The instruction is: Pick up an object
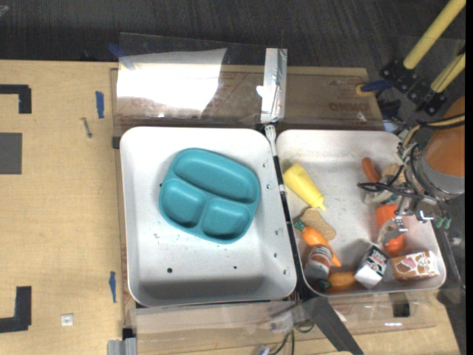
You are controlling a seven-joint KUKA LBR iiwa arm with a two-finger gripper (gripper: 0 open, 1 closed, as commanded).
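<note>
Several toys crowd the right bin (347,143); the gripper (395,224) is tangled in cables, its state unclear.

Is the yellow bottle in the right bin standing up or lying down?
Lying down. The yellow bottle rests on its side on the floor of the right bin, its length slanting across that bin's left part.

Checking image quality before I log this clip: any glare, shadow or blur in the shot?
Camera view: strong glare on the clear sheet behind the left bin; soft shadow along that bin's near wall; the gripper over the right bin looks cluttered and slightly blurred.
</note>
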